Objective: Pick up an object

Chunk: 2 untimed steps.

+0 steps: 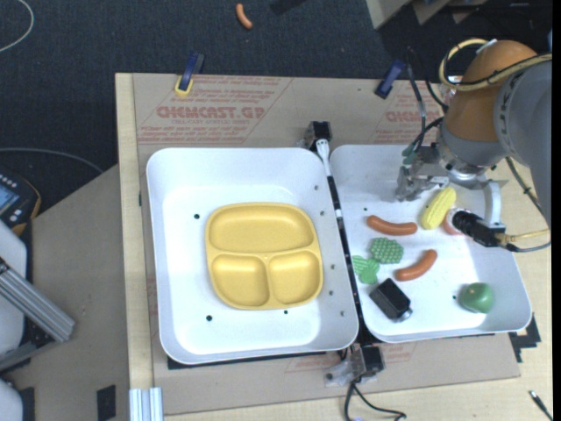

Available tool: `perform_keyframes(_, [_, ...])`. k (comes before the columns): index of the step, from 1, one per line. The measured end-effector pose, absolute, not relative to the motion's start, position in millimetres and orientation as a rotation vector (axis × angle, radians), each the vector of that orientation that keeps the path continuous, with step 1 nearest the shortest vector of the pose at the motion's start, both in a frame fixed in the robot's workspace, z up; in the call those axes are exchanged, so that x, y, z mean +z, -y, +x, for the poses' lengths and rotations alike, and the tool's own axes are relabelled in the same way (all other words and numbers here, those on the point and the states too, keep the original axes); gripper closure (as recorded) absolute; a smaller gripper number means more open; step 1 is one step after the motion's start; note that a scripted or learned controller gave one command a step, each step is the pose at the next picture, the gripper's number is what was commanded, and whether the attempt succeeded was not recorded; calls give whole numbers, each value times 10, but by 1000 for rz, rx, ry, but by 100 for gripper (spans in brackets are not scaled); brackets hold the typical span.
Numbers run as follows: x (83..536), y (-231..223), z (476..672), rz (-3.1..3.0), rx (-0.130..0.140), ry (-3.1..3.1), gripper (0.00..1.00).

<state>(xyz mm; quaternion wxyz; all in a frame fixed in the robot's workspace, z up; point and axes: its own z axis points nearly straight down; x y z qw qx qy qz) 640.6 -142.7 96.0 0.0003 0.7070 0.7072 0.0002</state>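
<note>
In the right bin (517, 323), nearest, lie a black block (390, 299) and green ball (475, 297); farther, two sausages (415, 265) and corn (437, 208). Corn looks light, stiff; grip across its middle. Gripper (412, 185) hovers just beyond; its opening I cannot tell.

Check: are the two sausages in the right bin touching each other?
Apart. The camera view shows bare white bin floor between the upper sausage and the lower sausage.

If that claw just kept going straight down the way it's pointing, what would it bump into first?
Probably bare floor of the right bin: the gripper hangs over its far side, with the corn cob just beside it. Depth is hard to judge.
</note>
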Motion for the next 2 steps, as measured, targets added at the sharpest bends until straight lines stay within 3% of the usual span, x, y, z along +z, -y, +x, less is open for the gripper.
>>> perform_keyframes(2, [1898, 1347, 6562, 2214, 7, -2218, 100])
